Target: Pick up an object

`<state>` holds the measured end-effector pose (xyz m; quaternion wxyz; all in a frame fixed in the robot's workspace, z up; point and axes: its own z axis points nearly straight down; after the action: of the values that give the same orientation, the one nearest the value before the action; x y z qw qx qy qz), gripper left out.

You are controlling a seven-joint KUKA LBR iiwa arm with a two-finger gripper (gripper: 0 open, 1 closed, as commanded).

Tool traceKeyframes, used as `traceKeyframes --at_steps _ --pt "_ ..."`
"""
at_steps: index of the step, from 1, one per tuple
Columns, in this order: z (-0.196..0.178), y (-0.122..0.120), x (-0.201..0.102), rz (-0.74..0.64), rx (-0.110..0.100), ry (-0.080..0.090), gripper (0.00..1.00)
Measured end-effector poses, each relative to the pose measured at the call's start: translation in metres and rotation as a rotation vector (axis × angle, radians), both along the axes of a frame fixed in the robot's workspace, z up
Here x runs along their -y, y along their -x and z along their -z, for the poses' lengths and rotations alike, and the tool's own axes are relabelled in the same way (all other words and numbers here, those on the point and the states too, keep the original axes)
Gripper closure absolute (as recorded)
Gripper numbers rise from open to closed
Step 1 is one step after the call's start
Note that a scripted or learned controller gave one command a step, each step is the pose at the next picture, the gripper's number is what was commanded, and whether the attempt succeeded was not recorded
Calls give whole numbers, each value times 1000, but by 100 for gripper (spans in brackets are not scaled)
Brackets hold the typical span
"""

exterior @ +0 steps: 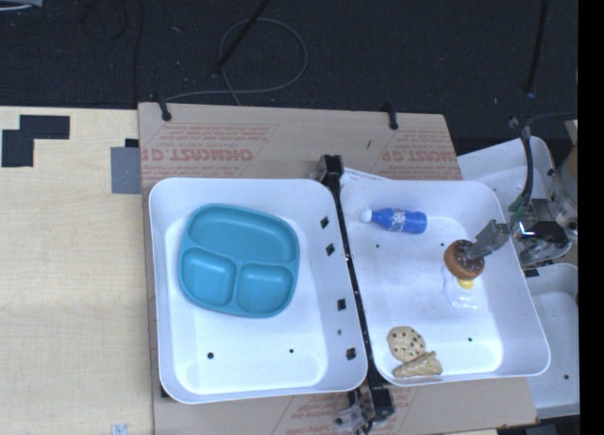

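Red lettering runs across the cardboard sheet (283,145) under the bins, well left of the gripper (477,252), upside down and unreadable from here.

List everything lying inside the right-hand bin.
The right bin holds a blue bottle near its far wall, a brown round object with a yellow piece beneath, and a cookie beside a cracker. The gripper partly covers the brown object.
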<state>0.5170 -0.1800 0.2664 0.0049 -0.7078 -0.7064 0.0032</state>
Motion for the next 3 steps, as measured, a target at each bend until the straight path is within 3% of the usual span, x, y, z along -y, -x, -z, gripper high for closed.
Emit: traceKeyframes --at_steps 1,2,3 --pt "-5 -2 0 -2 10 2 0" --pt "57 6 -1 -2 3 -1 0" --pt "111 -4 -5 -2 4 -1 0"
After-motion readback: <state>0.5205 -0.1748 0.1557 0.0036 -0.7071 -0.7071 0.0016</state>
